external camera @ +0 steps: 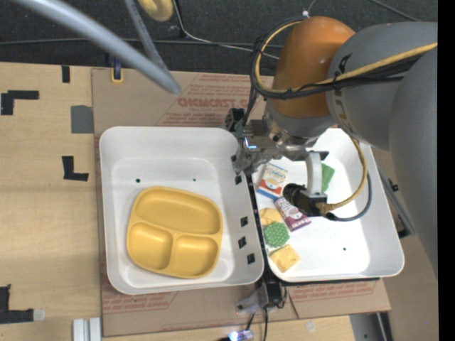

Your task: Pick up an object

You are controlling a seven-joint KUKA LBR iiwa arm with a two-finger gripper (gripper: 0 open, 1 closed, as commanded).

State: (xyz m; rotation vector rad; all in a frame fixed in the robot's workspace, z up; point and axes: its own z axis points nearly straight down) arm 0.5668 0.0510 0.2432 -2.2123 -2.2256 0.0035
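Logged left bin (114, 144) and right bin (370, 261): shallow white plastic, smooth, rounded corners, side by side on a cardboard sheet (206, 94) over pale wood-look surface (35, 190) w/ black tape marks (71, 168). Dark floor and cables beyond far edge.

Found in left bin a glossy yellow tray (174, 229), three compartments, soft corners, flat, toward near edge.

Counted small items along right bin's left wall: white packet (271, 178) w/ red/blue print, purple wrapper (291, 213), green bumpy disc (276, 234), yellow wedge (284, 259) nearest the near-left corner. Green slip (327, 176) toward mid-bin.

Spotted end effector (245, 150) at far-left corner of right bin, over wall shared w/ left bin. Open or closed: cannot tell.
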